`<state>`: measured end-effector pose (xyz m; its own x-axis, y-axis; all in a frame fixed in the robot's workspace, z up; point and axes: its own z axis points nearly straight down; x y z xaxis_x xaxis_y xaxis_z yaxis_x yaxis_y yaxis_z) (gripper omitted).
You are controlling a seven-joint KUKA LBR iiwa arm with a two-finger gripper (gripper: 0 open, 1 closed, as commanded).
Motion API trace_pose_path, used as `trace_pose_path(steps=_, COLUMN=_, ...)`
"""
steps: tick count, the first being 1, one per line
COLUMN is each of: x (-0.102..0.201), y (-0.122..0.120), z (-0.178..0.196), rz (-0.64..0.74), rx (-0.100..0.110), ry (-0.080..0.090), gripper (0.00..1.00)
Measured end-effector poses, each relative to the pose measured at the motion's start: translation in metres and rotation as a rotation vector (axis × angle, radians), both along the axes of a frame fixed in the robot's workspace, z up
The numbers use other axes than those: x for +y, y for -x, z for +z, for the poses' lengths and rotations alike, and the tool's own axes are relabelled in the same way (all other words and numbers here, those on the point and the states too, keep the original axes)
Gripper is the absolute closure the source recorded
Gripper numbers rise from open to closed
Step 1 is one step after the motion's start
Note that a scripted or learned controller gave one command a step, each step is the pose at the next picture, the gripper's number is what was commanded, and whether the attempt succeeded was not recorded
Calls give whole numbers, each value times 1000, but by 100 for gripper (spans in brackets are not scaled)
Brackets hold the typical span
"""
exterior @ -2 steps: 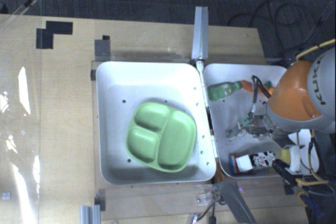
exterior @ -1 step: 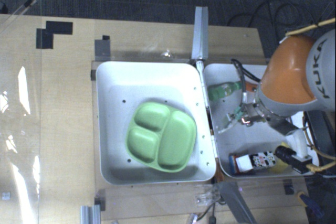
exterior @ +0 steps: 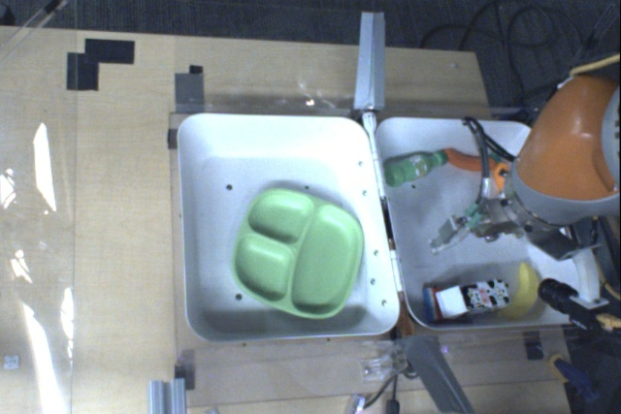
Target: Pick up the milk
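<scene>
Right now one milk [exterior: 473,298], one bottle [exterior: 415,167], one tray [exterior: 298,252]; pincer [exterior: 454,233] spread, holding nothing.

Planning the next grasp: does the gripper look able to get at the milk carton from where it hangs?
Probably yes. The milk carton lies flat by the right bin's near wall, top uncovered, with the gripper just above it.

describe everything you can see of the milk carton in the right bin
The milk carton is a small box lying on its side along the right bin's near wall, with a red end toward the left and a dark, white-patterned face upward. Its right end touches a yellow rounded object. The tool hovers above it, apart.
</scene>
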<state>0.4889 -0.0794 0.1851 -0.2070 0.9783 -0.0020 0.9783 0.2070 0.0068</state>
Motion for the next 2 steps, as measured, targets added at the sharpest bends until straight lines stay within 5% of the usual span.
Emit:
trace_pose_path(steps=1, x=-73, y=-18, z=-26, rz=27, rx=1, ry=1, gripper=0)
trace_pose_path(steps=2, x=-20, y=-2, z=-96, rz=-14, rx=-8, ry=2, gripper=0)
